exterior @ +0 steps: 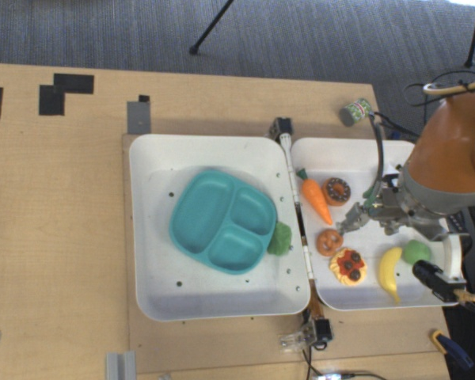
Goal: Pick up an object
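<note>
- The gripper [350, 222] hangs in the right bin [356, 155], just above the brown round toy [328, 241]; whether it is released or clenched, I cannot tell.
- The toy looks light, stiff and smooth; taking it across its middle seems safest.
- The carrot [316, 201] lies just beside it.

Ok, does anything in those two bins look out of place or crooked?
The teal divided plate sits askew in the left bin, and a green toy is wedged between the plate's rim and the bin wall. Nothing looks spilled.

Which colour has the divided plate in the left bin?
Teal blue plate, seen in the camera view.
</note>
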Action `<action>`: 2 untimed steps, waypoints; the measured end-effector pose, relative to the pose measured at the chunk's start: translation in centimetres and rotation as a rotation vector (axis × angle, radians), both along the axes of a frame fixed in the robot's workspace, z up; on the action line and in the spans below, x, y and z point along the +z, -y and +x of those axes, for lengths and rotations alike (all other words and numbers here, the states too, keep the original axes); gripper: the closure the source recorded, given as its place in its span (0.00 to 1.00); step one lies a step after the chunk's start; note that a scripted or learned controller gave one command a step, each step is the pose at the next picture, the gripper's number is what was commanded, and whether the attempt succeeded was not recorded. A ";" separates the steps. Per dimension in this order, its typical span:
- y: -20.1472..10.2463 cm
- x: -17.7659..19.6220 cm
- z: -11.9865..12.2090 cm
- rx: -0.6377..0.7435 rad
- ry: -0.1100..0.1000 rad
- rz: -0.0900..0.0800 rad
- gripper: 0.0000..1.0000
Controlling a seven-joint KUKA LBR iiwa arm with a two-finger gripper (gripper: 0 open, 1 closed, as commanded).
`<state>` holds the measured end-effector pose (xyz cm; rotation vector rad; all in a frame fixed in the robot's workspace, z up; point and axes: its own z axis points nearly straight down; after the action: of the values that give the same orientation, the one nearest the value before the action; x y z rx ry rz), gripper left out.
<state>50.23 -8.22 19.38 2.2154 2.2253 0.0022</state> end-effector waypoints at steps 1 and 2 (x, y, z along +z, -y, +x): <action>0.2 -10.0 4.2 -0.001 -0.003 0.001 0.00; -6.1 -0.8 11.8 0.001 0.003 0.001 0.00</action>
<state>62.07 -2.12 18.58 2.2132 2.2258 0.0066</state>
